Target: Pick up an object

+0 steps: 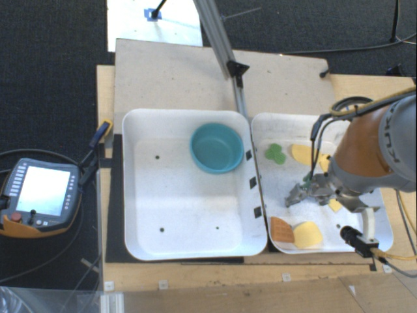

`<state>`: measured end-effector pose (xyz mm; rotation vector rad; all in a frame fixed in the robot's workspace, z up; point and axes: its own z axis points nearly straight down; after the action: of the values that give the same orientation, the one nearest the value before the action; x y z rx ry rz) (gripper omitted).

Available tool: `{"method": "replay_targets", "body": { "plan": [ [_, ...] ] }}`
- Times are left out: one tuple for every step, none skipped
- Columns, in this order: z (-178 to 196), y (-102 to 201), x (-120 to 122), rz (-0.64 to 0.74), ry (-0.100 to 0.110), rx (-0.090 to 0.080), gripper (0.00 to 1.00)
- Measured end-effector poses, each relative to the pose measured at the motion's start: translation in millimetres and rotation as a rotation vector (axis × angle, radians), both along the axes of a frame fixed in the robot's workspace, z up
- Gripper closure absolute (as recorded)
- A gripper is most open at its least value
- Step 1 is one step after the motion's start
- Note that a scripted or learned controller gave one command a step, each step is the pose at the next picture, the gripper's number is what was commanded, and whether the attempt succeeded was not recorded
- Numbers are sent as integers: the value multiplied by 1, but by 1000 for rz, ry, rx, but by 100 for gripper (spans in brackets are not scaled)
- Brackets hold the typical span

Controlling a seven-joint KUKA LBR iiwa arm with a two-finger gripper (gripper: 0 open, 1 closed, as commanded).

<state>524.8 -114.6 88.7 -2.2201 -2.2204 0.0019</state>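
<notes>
The gripper (298,195) hung low over the right bin (384,237), near its middle, pointing toward the divider between the two bins. Whether it was spread or pressed together could not be told, and nothing could be seen caught in it. The grey arm (365,155) with its orange band reached in above it from the right.

Around the gripper lay the small objects of the right bin: a green piece (275,153) up and to the left, a flat yellow piece (301,153) just beside that, a small yellow scrap (335,205) close under the wrist, and, toward the near edge, an orange-brown block (281,230) touching a pale yellow lump (308,235).

In the left bin (150,240) a teal bowl (217,147) sat upright at the far right corner. A teach pendant (40,196) lay off the bench to the left.
</notes>
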Motion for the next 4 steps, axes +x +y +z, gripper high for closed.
{"method": "replay_targets", "body": {
  "plan": [
    [12, 0, 1, 0, -3, 0, 100],
    [75, -1, 2, 1, -8, -1, 100],
    [117, -3, 0, 1, -6, -1, 100],
    [169, -3, 1, 1, -7, -1, 100]
  ]
}}
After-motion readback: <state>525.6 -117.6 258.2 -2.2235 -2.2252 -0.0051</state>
